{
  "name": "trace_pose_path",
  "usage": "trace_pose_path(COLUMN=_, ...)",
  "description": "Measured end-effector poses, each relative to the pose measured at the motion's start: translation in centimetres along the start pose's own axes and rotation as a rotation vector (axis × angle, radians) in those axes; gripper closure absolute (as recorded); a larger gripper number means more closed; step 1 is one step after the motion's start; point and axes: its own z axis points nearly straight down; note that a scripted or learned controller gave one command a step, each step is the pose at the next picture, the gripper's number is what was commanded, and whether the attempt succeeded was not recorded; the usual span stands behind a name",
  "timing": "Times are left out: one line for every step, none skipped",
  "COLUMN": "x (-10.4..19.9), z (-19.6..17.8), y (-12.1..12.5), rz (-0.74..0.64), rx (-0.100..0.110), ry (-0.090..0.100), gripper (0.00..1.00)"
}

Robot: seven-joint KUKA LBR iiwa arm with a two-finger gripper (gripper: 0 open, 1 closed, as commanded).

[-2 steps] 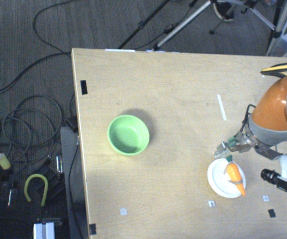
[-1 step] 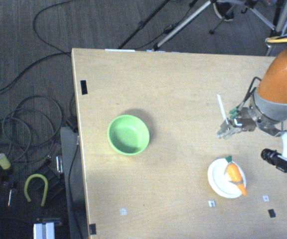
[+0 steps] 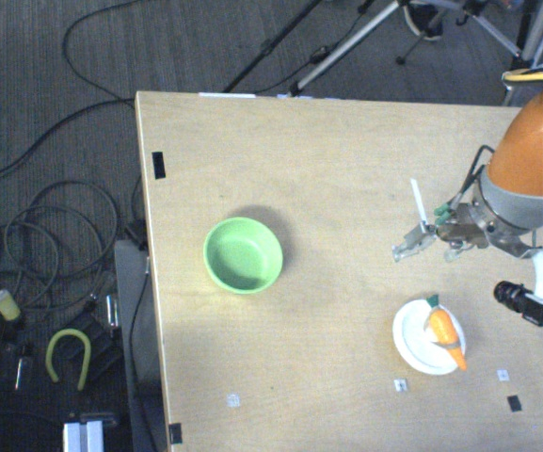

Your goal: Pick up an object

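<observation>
A green bowl (image 3: 243,254) stands on the left half of the tan table top (image 3: 327,158). Near the front right, an orange toy carrot (image 3: 443,330) lies on a small white plate (image 3: 416,343). My gripper (image 3: 412,224) hangs above the table to the right of the bowl and just behind the plate. It is open, its two fingers spread wide with nothing between them. The orange-banded arm (image 3: 525,163) comes in from the right.
A black part (image 3: 520,301) sticks in from the right edge beside the plate. Small black markers (image 3: 158,165) sit on the table top. Cables and tools lie on the floor to the left, and stand legs are behind the table.
</observation>
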Motion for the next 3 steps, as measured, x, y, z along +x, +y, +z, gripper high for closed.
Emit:
trace_pose_path(x=-3.0, z=10.6, y=-4.5, rz=-0.049, rx=0.002, ry=0.003, gripper=0.0)
trace_pose_path(x=-1.7, z=11.7, y=-4.4, rz=-0.07, rx=0.001, ry=0.002, gripper=0.0)
trace_pose_path(x=-1.5, z=10.9, y=-4.4, rz=-0.071, rx=0.002, ry=0.005, gripper=1.0)
